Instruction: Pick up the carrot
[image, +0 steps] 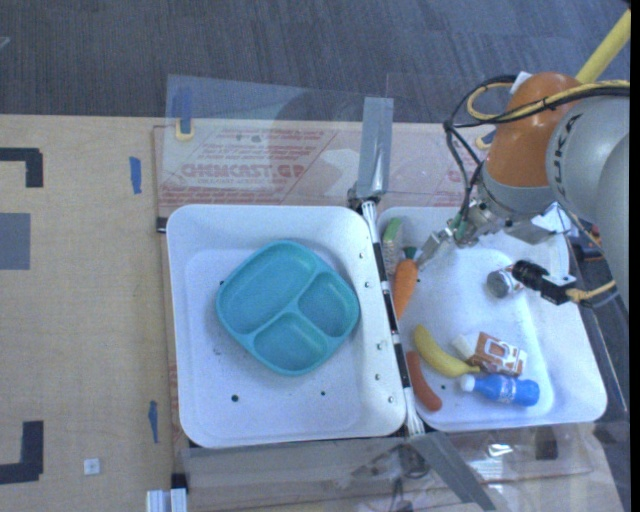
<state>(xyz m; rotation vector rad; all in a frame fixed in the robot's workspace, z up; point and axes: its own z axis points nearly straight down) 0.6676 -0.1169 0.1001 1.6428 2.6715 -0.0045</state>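
The orange carrot (403, 287) lies lengthwise against the left wall of the right bin (565, 375), its green top pointing to the far side. My gripper (432, 247) hangs just up and to the right of the carrot's top end, low in the bin and apart from the carrot. Nothing shows in it. The grey arm with its orange band (525, 140) reaches in from the upper right.
A yellow banana (443, 353), a red sausage-shaped item (423, 381), a blue bottle (506, 389) and a small orange-and-white box (498, 352) lie in the near half of the right bin. A green item (391, 232) sits in its far-left corner. The left bin (200, 235) holds a teal divided plate (288, 306).
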